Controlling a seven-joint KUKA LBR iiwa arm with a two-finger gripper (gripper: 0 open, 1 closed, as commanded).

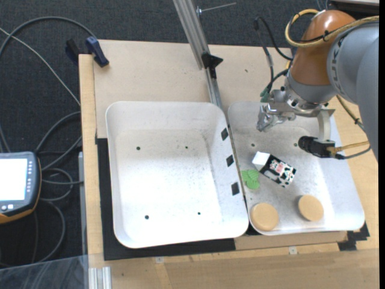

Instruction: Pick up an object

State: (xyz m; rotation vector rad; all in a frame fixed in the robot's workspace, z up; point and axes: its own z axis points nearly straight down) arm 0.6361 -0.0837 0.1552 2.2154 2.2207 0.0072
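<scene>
My gripper (264, 123) hangs over the far part of the right bin (343, 188), with nothing visible between its fingers. Below it in that bin lie a small white block (260, 159), a black-and-white patterned box (281, 171) touching the block, and a green leaf-like piece (250, 179) at the bin's left wall. Two tan round discs sit near the front edge, one at the left (264, 216) and one to its right (310, 208). The gripper is well behind all of these objects.
The left bin (120, 125) sits beside the right one, with a black-marked divider (230, 160) between them. A metal pole (192, 26) slants up from the back. A black cable plug (314, 146) hangs at the arm's side. A tablet (17, 182) lies off the bench at the left.
</scene>
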